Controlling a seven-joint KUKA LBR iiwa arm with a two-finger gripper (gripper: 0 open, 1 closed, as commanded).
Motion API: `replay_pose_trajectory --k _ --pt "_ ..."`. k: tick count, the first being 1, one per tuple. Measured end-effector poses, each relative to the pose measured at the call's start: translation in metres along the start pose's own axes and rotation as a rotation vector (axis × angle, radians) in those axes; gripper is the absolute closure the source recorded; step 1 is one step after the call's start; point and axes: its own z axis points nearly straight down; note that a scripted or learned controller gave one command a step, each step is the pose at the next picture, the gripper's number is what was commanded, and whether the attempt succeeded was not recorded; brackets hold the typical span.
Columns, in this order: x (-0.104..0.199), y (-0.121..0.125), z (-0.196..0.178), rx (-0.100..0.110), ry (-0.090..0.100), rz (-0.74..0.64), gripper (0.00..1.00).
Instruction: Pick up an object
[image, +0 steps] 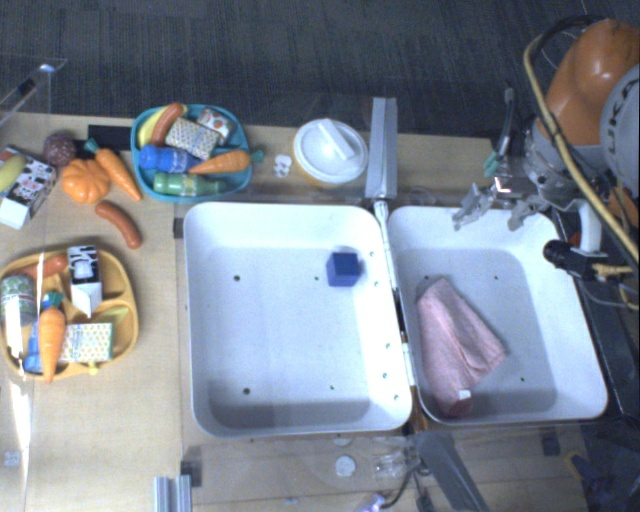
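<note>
A small blue cube (344, 268) sits in the left bin (230, 400), near its upper right corner. A crumpled pink cloth (456, 338) lies in the right bin (560, 395), left of centre, with a dark red bit at its lower end. My gripper (495, 210) hangs over the far rim of the right bin, above and to the right of the cloth. Its fingers (470, 208) are spread apart with nothing between them.
Outside the bins on the left are a blue bowl (190, 150) of toy food, a yellow plate (70, 312) of toy food, a loose pumpkin and carrots. A white lidded cup (330, 150) stands behind the left bin. A metal post (380, 145) rises between the bins.
</note>
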Motion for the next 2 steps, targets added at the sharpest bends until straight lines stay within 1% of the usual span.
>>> replay_pose_trajectory --k 1,2 --pt "0.031 -0.003 0.002 0.001 0.0 -0.115 0.0" --pt "0.06 0.007 -0.03 -0.002 -0.001 -0.011 0.0"
